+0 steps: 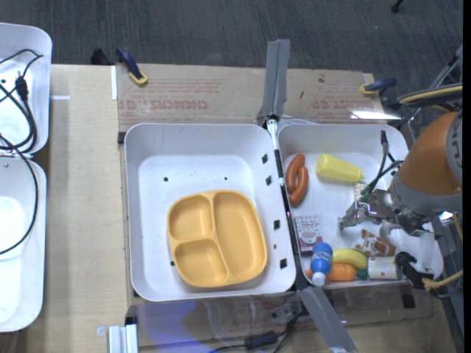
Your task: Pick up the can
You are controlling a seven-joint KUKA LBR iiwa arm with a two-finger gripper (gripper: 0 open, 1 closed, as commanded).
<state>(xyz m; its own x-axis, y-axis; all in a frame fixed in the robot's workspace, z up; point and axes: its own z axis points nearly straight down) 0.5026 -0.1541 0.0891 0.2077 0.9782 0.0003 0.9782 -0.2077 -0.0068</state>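
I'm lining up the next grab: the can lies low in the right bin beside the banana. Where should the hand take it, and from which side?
Take the can across its round body, about midway along, coming down from above. It seems to lie on its side. The banana crowds its left end and the bin wall runs close along its front, so a sideways approach looks blocked.

Bright, even overhead light; soft shadows; slight blur; mild glare on white bins (pixel 140 197).

small can (pixel 382 268), pale cream body with reddish-brown end, lying on its side, front right corner of right bin (pixel 346 144), just right of banana (pixel 349 257) and orange item (pixel 341 273), near front wall
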